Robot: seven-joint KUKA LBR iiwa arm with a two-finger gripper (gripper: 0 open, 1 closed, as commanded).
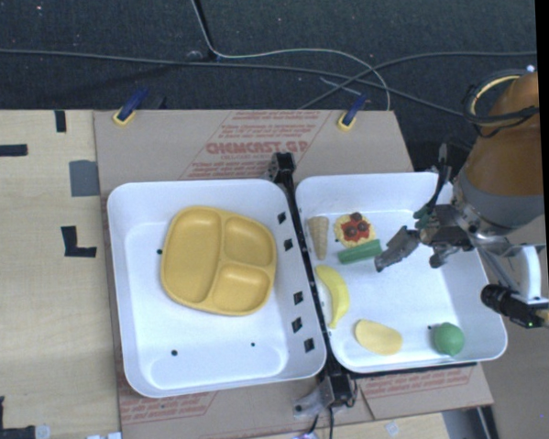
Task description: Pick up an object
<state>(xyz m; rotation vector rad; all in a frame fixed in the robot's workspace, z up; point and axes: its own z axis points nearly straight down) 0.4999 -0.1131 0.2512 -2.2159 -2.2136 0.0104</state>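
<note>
My gripper (414, 253) hangs over the right bin (406, 363), its two dark fingers spread open with nothing between them. Just left of the left fingertip lies a green stick (359, 252). Beside the stick sit a small pizza-like toy (355, 228) with red dots and a beige cone (319, 235). Along the bin's left wall lies a yellow banana (334, 294). A yellow lemon-like piece (378, 337) and a green lime (448, 339) rest near the front wall.
The left bin (140, 359) holds a yellow divided plate (218, 260). A black divider (300, 277) runs between the two bins. The arm's orange-banded body (505, 156) stands over the right bin's right edge. Cables cross the dark floor behind.
</note>
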